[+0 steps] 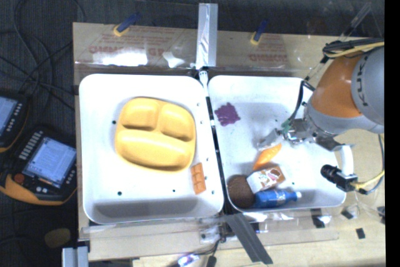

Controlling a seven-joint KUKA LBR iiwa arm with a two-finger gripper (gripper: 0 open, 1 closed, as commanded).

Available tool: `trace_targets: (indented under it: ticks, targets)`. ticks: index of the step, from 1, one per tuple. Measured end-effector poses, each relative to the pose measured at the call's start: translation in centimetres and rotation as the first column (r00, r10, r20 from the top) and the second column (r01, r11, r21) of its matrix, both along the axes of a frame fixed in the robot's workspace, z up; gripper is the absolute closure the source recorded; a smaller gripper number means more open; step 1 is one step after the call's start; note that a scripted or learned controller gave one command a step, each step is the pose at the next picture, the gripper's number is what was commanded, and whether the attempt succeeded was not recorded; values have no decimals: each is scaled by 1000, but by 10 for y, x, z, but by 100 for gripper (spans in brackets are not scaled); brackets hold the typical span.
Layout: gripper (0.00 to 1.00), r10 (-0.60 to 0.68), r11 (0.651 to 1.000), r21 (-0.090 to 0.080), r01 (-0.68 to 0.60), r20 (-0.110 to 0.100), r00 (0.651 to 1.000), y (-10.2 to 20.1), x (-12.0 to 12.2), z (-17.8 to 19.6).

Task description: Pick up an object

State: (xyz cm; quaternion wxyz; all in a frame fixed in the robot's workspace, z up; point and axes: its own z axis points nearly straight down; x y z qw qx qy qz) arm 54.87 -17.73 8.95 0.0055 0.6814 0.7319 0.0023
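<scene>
My gripper (275, 136) reaches in from the right over the right bin (250, 90), its tip just above an orange wedge-shaped piece (270, 154). Below that piece lie a small white carton with a brown picture (265, 179), a brown ball (239, 189) and a blue bottle (276, 198) along the bin's front wall. A purple grape bunch (227, 113) sits near the bin's back left. Nothing is visibly between the gripper's tips.
The left bin (94, 197) holds a yellow divided tray (155, 132) and a small orange block (198, 177) by its right wall. A divider rail (207, 34) rises between the bins at the back. Handheld controllers (37, 162) lie off the bench at left.
</scene>
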Motion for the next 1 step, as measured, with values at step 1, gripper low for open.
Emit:
trace_targets:
  ticks: [1]
  targets:
    - [100,1,1000,5,-1,3,1000,2,2,10]
